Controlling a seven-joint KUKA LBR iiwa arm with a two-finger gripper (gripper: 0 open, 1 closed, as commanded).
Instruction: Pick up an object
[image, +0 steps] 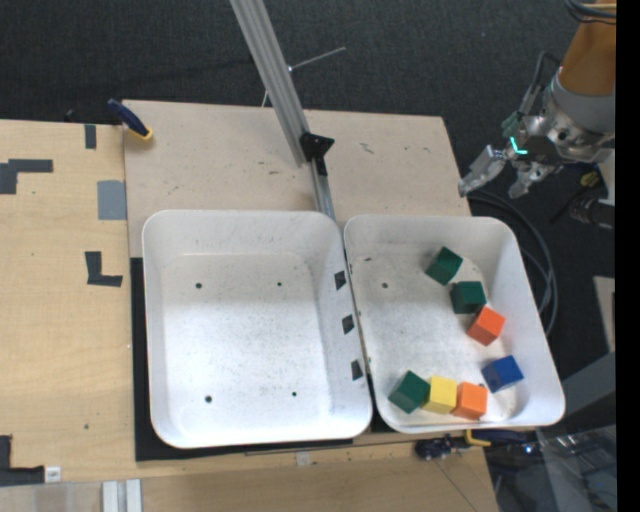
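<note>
The right bin (400, 240) holds several small cubes. Two dark green cubes (443, 266) (467, 297) lie near its far right side, with an orange cube (487, 325) and a blue cube (502, 373) below them. Along the near edge sit a green cube (409, 391), a yellow cube (442, 394) and an orange cube (470, 400) in a row. My gripper (500, 174) hangs at the upper right, above and beyond the right bin's far corner, fingers spread open with nothing between them.
The left bin (240, 330) sits beside the right one. A slanted metal pole (275, 70) runs down to the bins' shared edge. A blue and yellow tool (130, 118) lies at the bench's far left. Cables (545, 270) hang off the right side.
</note>
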